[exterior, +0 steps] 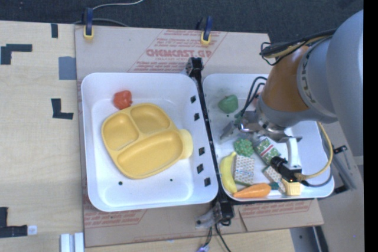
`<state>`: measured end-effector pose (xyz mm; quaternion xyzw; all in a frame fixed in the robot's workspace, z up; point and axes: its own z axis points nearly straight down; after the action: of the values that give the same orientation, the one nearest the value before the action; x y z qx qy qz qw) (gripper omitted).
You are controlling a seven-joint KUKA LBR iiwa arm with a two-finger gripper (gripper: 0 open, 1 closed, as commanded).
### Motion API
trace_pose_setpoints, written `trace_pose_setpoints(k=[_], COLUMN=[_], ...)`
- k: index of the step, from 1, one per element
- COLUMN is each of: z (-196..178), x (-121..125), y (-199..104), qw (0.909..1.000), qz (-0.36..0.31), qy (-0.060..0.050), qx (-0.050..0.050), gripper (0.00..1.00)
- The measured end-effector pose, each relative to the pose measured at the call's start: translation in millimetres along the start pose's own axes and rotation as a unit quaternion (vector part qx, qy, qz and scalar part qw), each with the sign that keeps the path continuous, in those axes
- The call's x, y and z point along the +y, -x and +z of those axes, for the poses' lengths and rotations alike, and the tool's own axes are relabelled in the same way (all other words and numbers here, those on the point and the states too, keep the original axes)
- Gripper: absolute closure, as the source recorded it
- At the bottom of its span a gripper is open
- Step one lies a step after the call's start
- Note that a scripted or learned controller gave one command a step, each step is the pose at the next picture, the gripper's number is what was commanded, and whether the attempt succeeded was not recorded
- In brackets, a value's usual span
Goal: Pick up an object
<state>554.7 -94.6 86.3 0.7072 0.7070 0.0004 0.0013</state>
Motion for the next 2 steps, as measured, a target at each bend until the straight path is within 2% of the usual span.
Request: trace_pose_setpoints(k=[1, 2], z=[-0.5, -10.8], x=[-22.3, -21.8], y=[-0.9, -1.8], qw=[1.0000, 1.0000], qz=[-0.001, -0.001], qy=[0.003, 0.002], qx=[-0.001, 0.001], gripper=[0.00, 1.00])
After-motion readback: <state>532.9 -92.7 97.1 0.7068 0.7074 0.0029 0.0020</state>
